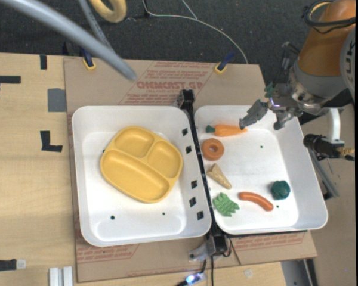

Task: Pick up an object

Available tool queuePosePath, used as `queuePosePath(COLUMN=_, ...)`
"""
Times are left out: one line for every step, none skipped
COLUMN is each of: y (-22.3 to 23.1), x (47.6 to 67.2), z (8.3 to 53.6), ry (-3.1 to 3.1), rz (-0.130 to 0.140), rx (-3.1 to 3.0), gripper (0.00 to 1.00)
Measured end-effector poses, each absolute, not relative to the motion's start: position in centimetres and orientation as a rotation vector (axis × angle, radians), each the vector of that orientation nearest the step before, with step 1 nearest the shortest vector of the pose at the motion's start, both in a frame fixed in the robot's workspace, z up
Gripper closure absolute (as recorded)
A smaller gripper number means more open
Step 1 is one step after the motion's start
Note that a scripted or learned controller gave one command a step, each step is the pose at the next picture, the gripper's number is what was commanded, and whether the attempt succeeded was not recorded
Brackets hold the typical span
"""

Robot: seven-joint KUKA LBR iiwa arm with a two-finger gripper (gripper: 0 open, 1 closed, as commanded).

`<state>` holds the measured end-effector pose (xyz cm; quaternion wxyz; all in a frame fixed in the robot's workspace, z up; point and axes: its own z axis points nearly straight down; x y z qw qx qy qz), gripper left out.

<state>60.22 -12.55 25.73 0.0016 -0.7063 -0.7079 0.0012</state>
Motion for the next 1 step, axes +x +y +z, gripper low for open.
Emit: queuePosePath(y=-13.20, x=60.17, z=20.90, ry=-2.217, rz=0.011, rx=-2.216, gripper=0.00)
